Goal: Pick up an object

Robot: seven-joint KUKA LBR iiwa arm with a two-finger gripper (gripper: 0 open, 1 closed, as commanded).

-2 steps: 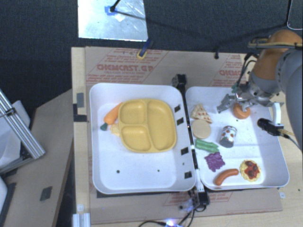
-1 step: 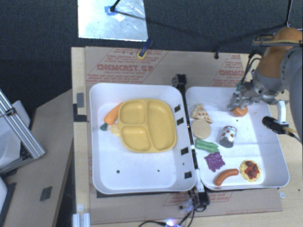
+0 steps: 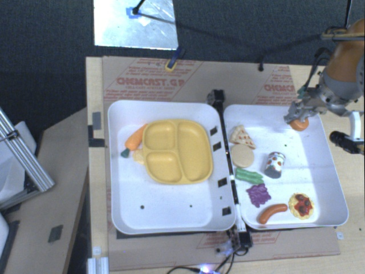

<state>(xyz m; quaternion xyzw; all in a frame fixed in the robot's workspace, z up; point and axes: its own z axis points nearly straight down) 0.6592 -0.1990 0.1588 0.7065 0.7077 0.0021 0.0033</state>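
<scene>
We've got a small orange object (image 3: 300, 124) at the far corner of the right bin (image 3: 336, 176), gripper (image 3: 297, 116) right on top of it. Can't tell if we've actually grabbed it yet, so the lift's still to come.

One fixed camera looks down aslant on both bins (image 3: 171, 108).

The arm reaches in from the right, gripper (image 3: 299, 114) seemingly lowered.
</scene>
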